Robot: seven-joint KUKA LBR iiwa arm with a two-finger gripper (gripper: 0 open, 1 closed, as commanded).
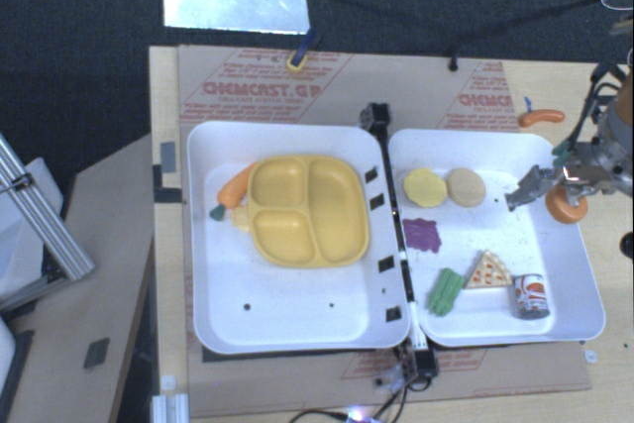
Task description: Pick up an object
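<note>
Objects for picking lay scattered in the right bin (584,302): a yellow disc (425,186) and a tan disc (466,186) side by side near the far wall, a purple piece (422,234) just below them by the divider, a green piece (445,291) toward the near edge, a pizza-slice toy (487,271) just beside it, and a small can (531,296) in the near right corner. The can carried a red and white label, but its writing was too small to read. The left bin (213,302) held a yellow divided plate (302,211) with a carrot (234,188) touching its far left rim; something yellow showed under the plate's left edge, mostly hidden.

Red lettering on the sheet (267,84) beneath the bins appeared to read "CHEMCAST GP", repeated and partly covered by the bins.

The gripper (523,190) hung over the right bin's far right part, well apart from the can. Whether its fingers stood apart or together could not be told, since the dark tip was blurred; nothing showed between them. The arm was cut off at the right edge. An orange object (566,206) sat by the bin's right rim, partly behind the wrist.
</note>
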